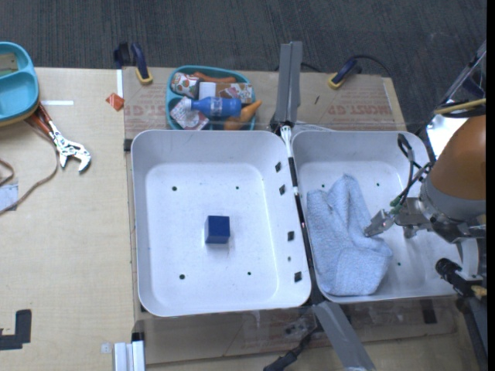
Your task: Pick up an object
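Two bins side by side: cube (218, 229) sits alone mid-floor in the left bin (155, 284), towel (346, 238) lies crumpled in the right bin (363, 147), my gripper (379, 224) at the towel's right edge, tub of odds (210, 99) behind the left bin, wrench (68, 150) far left on the bench (62, 269).

Arm (464, 168) is reaching in from the right edge, its orange band showing as a rounded bulk at the upper right and grey wrist housing sitting just below it. Wrist is angling down and toward the left. Gripper (379, 224) is pointing left and slightly downward, low over the right bin's floor, its metal fingertips sitting close together at a narrow tip. Dark cables are looping from above the wrist down toward the gripper body.
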Motion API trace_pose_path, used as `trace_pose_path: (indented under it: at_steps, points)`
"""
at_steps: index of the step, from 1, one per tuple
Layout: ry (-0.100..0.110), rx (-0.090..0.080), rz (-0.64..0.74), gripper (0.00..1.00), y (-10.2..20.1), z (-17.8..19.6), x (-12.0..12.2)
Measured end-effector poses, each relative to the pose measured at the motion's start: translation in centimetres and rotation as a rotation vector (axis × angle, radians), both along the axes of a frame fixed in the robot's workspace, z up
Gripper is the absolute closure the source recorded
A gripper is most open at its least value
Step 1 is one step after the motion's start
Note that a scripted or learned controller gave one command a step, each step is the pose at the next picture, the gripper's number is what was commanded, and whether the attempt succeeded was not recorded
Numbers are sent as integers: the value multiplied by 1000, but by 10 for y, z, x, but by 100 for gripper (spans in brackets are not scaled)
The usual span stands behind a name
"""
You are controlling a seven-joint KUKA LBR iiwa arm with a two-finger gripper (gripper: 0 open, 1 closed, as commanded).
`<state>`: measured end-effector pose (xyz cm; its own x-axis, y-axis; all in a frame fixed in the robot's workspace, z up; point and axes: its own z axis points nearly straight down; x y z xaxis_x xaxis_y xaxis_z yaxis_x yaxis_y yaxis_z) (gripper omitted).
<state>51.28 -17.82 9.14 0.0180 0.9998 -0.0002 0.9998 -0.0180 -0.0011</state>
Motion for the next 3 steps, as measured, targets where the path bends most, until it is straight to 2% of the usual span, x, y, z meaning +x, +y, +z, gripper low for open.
trace_pose_path:
  at_steps: [1, 2, 3]
  points:
    - [0, -1, -334, 0, -17, 61, 23]
    - [1, 0, -309, 0, 2, 0, 20]
    - [0, -2, -540, 0, -18, 43, 95]
